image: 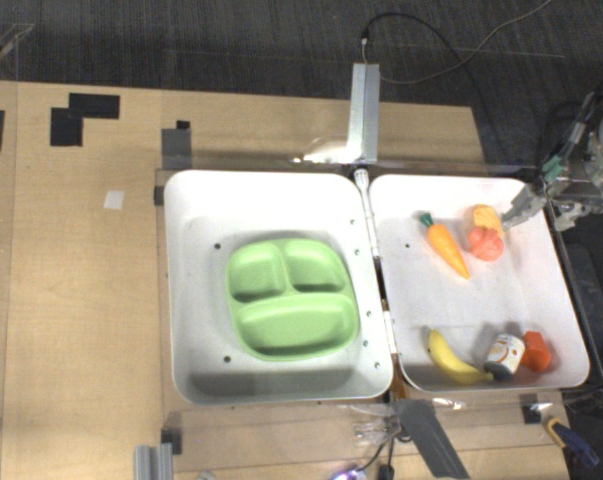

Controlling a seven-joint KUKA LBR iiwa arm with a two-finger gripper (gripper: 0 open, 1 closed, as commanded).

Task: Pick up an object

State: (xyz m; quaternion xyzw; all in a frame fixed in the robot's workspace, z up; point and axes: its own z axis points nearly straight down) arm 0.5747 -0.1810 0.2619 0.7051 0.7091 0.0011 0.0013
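The right bin (pixel 521 288) holds an orange carrot (pixel 447 247) with a green top, lying at a slant near its back. Just right of the carrot sits a pink-red fruit (pixel 487 244) with a yellow-orange piece (pixel 486 216) behind it. Along the front wall lie a yellow banana (pixel 453 358), a small white and dark can (pixel 503 352) and an orange-red round thing (pixel 536 353). My gripper (pixel 519 210) comes in over the bin's back right corner, its tip close beside the yellow-orange piece. Nothing is seen held in it.
The left bin (pixel 196 268) holds a green divided plate (pixel 291 296). A metal post (pixel 365 108) stands behind the seam between the bins. The arm's wrist and cables (pixel 586 168) hang over the right bin's far right edge.
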